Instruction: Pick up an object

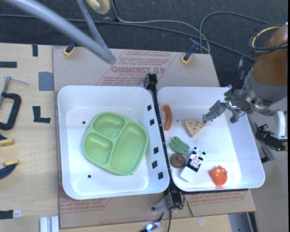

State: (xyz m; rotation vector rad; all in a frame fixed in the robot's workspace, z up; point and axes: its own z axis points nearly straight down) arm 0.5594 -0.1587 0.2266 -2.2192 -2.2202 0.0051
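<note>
On the table two white bins sit side by side; we hover the gripper [222, 111], jaws apart and holding nothing, beside the cheese wedge [194, 127] in the right bin [241, 151], so we should centre over it before descending.

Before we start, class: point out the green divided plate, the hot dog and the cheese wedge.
green divided plate [116, 142]: camera view, on the centre ridge between its compartments.
hot dog [167, 117]: camera view, on its middle.
cheese wedge [195, 127]: camera view, on its flat face.
</note>
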